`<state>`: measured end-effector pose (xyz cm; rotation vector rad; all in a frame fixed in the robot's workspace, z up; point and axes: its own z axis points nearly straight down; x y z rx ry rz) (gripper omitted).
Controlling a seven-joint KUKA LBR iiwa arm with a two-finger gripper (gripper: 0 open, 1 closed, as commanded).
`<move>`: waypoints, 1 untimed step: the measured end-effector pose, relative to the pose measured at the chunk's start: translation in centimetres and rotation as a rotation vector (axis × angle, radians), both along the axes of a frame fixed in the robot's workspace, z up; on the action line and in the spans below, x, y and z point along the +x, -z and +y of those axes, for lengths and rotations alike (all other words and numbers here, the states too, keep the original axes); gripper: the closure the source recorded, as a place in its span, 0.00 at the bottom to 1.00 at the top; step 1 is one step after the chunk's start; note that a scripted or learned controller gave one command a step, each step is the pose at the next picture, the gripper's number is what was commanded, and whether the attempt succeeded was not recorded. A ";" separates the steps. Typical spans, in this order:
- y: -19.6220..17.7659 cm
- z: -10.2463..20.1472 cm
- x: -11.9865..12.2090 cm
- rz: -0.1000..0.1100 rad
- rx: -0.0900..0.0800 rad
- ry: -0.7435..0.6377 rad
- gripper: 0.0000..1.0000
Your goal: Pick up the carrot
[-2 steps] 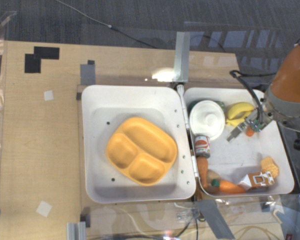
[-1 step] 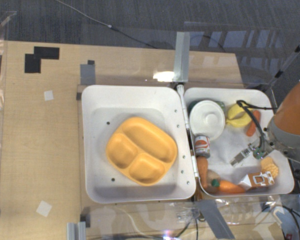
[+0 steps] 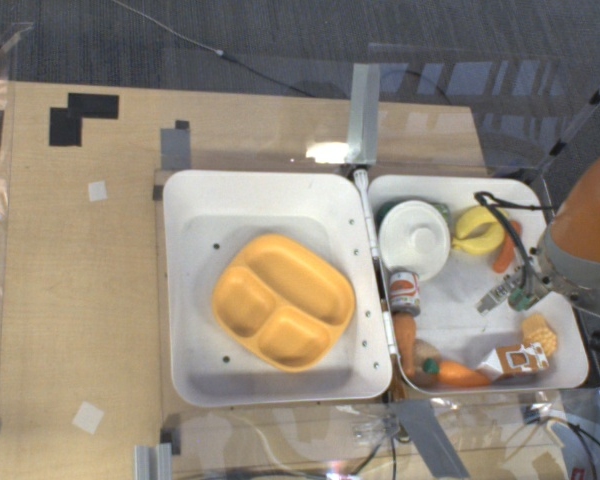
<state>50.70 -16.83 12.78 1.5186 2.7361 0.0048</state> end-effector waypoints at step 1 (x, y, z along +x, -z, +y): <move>0.1 -3.9 -1.8 0.006 0.000 -0.110 1.00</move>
